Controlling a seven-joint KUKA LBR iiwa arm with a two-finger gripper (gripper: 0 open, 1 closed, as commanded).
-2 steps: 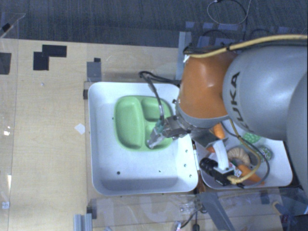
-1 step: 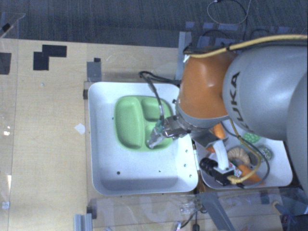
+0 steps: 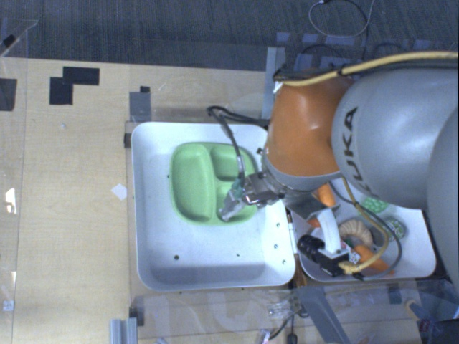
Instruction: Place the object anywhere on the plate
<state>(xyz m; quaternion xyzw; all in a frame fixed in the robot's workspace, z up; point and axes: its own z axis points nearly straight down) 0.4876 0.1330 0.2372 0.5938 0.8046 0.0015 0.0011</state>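
Over the right edge of the green plate [image 3: 193,181] sits the pincer [image 3: 231,205], low, at the plate's lower-right corner. Cannot tell how far open the pincer is, or whether it has hold of anything; the tip is small and blurred against the green. No loose object can be made out on the plate surface.

The plate is a divided one, with a big compartment on the left and a smaller one at upper right. It lies flat in the upper middle of the left bin [image 3: 158,264]. A few dark specks dot the bin floor below the plate.

The right bin [image 3: 423,260] is mostly covered by the arm [image 3: 401,142]. Items lie in the part of it that shows:
- a beige ring-shaped thing [image 3: 355,229]
- an orange piece [image 3: 326,194] near the bin's left wall
- a green spotted piece [image 3: 374,206] just beside the ring
- another orange thing [image 3: 367,254] lower down

Which of these is the task's object cannot be told.

The arm reaches in from the right, and its orange band [image 3: 305,135] sits above the left bin's right wall. Both bins rest side by side on the pale wood bench [image 3: 72,213]. Black tape patches [image 3: 72,84] mark the bench at upper left, well apart from the bins.
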